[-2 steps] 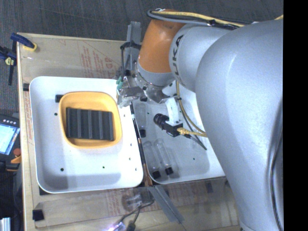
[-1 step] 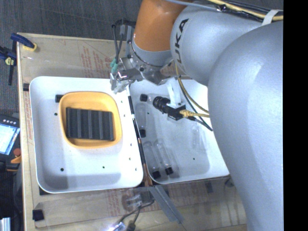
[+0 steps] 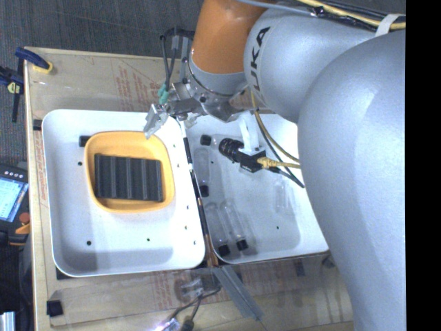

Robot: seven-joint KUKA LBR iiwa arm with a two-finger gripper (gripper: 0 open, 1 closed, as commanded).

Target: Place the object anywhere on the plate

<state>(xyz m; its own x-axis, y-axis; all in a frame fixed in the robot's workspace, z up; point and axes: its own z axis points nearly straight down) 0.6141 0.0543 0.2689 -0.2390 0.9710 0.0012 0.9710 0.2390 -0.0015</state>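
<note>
A yellow plate [image 3: 160,145] with rounded corners lies in the left white bin [image 3: 69,247]. On it, flat and about centred, rests a dark grey ridged rectangular object [image 3: 131,178]. My gripper [image 3: 154,121] hangs over the plate's far right corner, above the object and apart from it, with nothing visibly held. The grey arm with its orange band [image 3: 220,40] reaches in from the right and hides the far part of the right bin.
The right white bin [image 3: 289,236] holds clear tube-like items with black ends [image 3: 231,232] near its front. A black connector with a yellow cable [image 3: 241,154] hangs from the wrist over that bin. Blue clamps [image 3: 33,59] sit at the bench's far left.
</note>
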